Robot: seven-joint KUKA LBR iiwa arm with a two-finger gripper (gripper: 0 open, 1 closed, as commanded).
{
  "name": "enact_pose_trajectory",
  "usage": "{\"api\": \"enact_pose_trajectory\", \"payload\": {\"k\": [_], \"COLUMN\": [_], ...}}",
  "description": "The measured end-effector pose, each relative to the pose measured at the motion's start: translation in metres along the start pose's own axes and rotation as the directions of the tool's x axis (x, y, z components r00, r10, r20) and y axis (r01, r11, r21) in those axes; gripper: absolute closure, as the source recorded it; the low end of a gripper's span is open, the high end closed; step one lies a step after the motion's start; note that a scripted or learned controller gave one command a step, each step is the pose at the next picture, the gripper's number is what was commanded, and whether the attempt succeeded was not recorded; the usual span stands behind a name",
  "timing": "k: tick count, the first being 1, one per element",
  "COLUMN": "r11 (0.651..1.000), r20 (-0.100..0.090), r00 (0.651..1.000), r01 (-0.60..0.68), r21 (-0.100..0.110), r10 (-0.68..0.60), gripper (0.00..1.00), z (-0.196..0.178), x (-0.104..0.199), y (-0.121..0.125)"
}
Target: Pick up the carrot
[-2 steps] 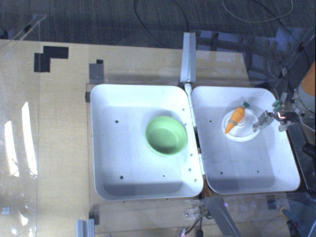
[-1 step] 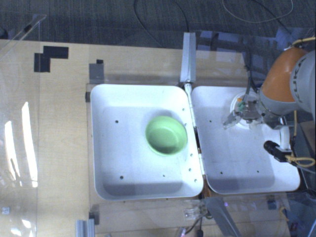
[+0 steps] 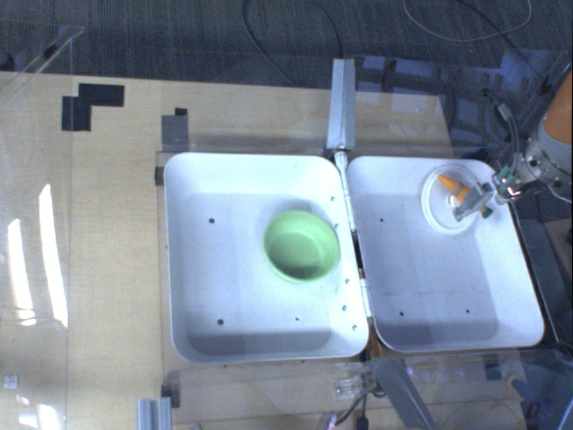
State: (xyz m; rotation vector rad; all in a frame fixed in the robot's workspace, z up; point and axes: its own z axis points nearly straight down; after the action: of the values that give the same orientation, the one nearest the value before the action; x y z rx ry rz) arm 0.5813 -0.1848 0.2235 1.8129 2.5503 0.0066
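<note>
Left bin (image 3: 192, 330): holds a green bowl (image 3: 302, 245), a little right of the bin's middle, upright, nothing visible inside it. It plays no part in the pick. A ridge where the two bins meet separates it from the right bin (image 3: 448, 321). Right bin, far right corner: a small white plate (image 3: 432, 211) sits on the floor of the bin, and the carrot (image 3: 454, 186) lies on that plate, toward its far side. The carrot is short and orange; its long axis looks to run from upper left to lower right, though it is small in the view and the taper is hard to read. Gripper (image 3: 473, 206) is just right of the carrot and a touch nearer the camera, over the plate's right rim, reaching in from the right edge of the bin. So the carrot lies left and slightly away from the fingertips, very near, perhaps touching; can't tell which. Whether the hand is open or closed can't be made out at this size, and nothing orange is seen between its tips. Judgement: the pick is not yet made; the coming move is a short shift left over the carrot, jaws set across its long axis.
</note>
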Motion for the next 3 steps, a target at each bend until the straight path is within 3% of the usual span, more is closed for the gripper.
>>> {"api": "enact_pose_trajectory", "payload": {"k": [1, 2, 3], "r11": [0.996, 0.995, 0.995], "r20": [-0.003, -0.009, 0.003], "r00": [0.996, 0.995, 0.995], "r01": [-0.093, -0.104, -0.098], "r21": [0.005, 0.004, -0.007], "r10": [0.093, 0.104, 0.098], "gripper": [0.00, 0.00, 1.00], "z": [0.062, 0.128, 0.117], "x": [-0.035, -0.044, -0.045], "y": [0.045, 0.081, 0.084]}}
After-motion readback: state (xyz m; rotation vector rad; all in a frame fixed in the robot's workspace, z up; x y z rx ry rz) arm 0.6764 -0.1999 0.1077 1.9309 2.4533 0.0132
